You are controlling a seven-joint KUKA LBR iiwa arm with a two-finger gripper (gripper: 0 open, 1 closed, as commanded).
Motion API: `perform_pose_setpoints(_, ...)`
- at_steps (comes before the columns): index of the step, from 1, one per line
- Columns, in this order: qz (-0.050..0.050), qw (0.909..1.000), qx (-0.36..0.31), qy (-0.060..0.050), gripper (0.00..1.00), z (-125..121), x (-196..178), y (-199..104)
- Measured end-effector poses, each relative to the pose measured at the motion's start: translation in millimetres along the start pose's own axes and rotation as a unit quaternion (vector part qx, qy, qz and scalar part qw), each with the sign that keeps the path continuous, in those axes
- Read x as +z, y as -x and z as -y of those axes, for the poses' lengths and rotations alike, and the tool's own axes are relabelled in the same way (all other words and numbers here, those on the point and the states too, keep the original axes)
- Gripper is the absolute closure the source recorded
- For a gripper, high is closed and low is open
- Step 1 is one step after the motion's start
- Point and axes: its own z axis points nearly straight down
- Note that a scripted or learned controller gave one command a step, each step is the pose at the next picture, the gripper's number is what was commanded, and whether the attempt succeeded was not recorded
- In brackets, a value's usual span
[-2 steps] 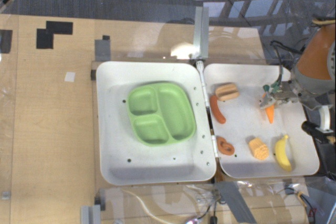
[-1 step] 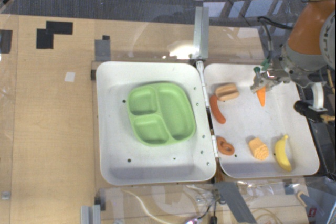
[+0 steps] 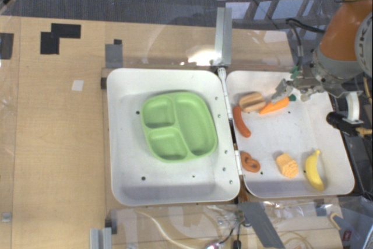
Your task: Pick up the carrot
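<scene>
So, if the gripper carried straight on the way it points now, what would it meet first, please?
Most likely the carrot: the gripper points down-left at its near end. The bread roll lies just beyond, though depth is hard to judge.

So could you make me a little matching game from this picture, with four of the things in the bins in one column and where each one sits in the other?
Things:
1. carrot
2. banana
3. green plate
4. sausage

Places:
A. alone in the left bin
B. near corner of the right bin, on the arm's side
C. along the right bin's left wall
D. far part of the right bin, beside the bread roll, just under the gripper

Pairs: 1-D, 2-B, 3-A, 4-C
</scene>
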Motion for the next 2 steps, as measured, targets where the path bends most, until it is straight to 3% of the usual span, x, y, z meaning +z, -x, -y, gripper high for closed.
perform_pose_setpoints(1,0.001,0.9995,-0.032,0.001,0.00,-25,85,35)
perform_pose_setpoints(2,0.002,0.9993,-0.036,0.005,1.00,-29,71,33)
